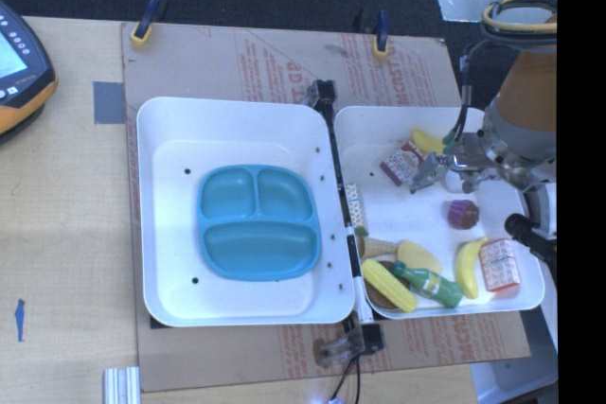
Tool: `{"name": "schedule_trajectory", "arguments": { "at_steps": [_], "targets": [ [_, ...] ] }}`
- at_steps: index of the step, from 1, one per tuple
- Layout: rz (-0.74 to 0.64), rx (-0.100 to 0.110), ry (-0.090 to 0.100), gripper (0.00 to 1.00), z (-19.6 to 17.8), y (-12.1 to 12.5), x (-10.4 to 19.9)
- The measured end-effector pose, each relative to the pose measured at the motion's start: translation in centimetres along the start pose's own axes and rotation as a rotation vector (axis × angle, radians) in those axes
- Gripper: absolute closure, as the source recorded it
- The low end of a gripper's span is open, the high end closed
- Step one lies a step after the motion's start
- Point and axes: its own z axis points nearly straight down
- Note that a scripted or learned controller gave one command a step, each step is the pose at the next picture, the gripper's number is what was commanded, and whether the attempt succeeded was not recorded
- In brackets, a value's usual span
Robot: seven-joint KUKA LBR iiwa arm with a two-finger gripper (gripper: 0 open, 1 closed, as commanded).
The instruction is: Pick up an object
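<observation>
White plastic is catching the light in both bins: the left bin (151, 203) is holding a blue divided plate (258, 222), and the right bin (374, 123) is carrying all the loose things. The arm is reaching in from the right, and its gripper (443, 167) is hanging low over the upper part of the right bin, close to a small packet (401, 164) and a yellow piece (426, 142). From here the metal is blurring together, so I cannot tell whether the jaws are apart or together, and nothing is showing between them. A purple block (463, 214) is lying just below the gripper; a banana (467, 267), a red-and-white carton (500, 265), a green bottle (429, 283) and a corn cob (388, 285) are sitting along the near edge. It is looking like the approach step, possibly toward the packet. Next, the jaws are needing to settle squarely around one item and close before lifting.
</observation>
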Motion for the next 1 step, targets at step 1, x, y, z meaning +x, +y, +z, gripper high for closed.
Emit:
{"name": "schedule_trajectory", "arguments": {
  "at_steps": [1],
  "targets": [
    [-0.005, -0.010, -0.006, 0.00, 10.34, 9.05, -0.38]
  ]
}}
